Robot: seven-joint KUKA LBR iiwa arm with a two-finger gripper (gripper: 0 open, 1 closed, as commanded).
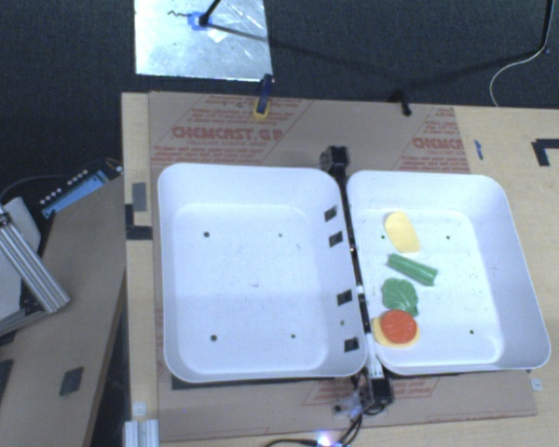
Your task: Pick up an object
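Camera view, looking down at a slant. Two shallow white bins sit side by side on a brown board; the left bin (252, 273) has only a bare floor on show. The right bin (498, 277) holds four small items along its left side, in a column running far to near: a yellow piece (402, 232), a long green piece (412, 268), a darker green lump (399, 294), and a red disc (398, 326) lying on a yellow base. The lump and disc are almost touching. Jaw state of the arm's gripper: cannot tell.
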